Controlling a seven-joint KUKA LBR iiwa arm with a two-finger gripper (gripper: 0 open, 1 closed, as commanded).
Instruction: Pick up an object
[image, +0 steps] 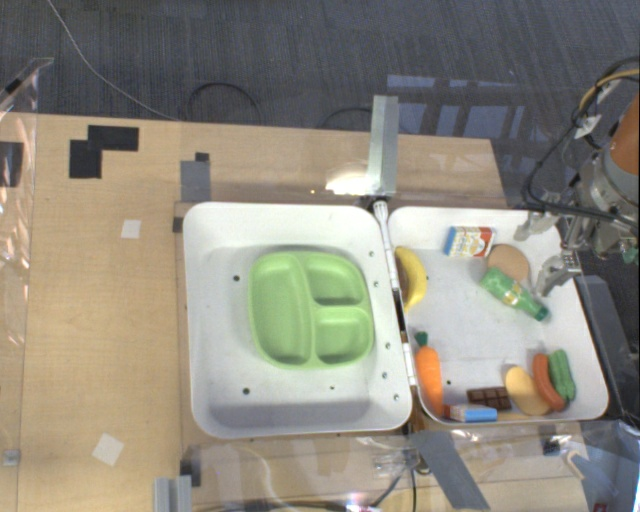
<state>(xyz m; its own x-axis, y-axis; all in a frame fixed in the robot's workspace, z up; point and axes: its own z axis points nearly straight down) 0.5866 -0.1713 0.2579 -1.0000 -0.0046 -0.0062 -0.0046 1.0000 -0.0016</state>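
The hand (556, 271) was seen low at the right bin's (470, 345) far right side, its fingers apart and gripping nothing. The green bottle (515, 294) lay just left of it, long axis slanting from upper left down to lower right

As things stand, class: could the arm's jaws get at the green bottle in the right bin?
Probably yes. The gripper hangs just right of the green bottle, whose top lies bare; the brown round thing touching its upper end may crowd a grasp.
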